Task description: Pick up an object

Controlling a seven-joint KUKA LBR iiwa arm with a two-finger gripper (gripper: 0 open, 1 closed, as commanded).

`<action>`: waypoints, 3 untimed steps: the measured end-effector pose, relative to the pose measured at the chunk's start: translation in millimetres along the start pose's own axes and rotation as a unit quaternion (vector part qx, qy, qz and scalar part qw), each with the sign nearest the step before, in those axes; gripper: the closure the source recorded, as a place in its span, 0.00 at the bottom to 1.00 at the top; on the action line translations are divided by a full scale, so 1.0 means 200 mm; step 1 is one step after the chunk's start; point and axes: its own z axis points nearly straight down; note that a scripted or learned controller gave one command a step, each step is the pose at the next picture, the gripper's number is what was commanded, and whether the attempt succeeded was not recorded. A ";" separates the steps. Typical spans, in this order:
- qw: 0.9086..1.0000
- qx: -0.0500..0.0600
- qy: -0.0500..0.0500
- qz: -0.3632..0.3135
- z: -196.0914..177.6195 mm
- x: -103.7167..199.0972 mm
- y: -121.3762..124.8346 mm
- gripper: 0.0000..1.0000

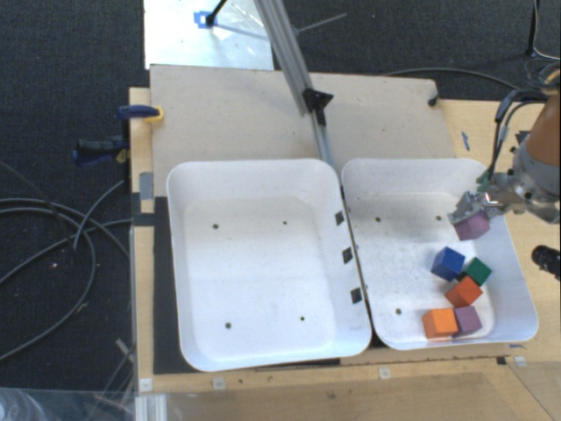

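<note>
Dark carpet with loose black cables surrounds a pale wooden surface [289, 117] carrying two shallow white plastic bins side by side, seen from above at a slant.

A small purple block [474, 226] sits right at the tip of the tool [469, 213], near the far right wall of the right-hand bin [386, 235]. The block looks pinched at the tool's end, apparently raised off the bin floor, though the contact is small and partly hidden, so the hold seems shallow.

Just below the tool, toward the camera, lies a cluster of small blocks: a blue cube [448, 262], a dark green cube [478, 272], a reddish-orange cube [463, 292], an orange cube [440, 323] and a second, paler purple cube [469, 319]. They sit close together, some touching.

The main risk, as I judge it, is the purple block slipping from a corner grip and dropping back onto the cluster, scattering it. A quick lift or sideways swing would make that likelier. The bin's right wall lies close beside the tool, so a drift that way could knock the block against the rim.

Open room lies to the tool's left: the right bin's floor is bare there, and beyond the ridge where the two bins meet, marked with black tape tabs, the left-hand bin [184, 261] holds nothing. A slanted grey metal pole [285, 42] crosses the far side of the surface, well apart from the tool. Straight up looks the safest path.
</note>
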 end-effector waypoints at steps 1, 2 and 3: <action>1.000 0.007 0.004 -0.005 0.47 0.45 0.05 1.00; 1.000 0.002 0.004 -0.006 0.00 0.88 -0.33 1.00; 1.000 0.002 0.003 -0.006 -0.01 1.23 -0.26 1.00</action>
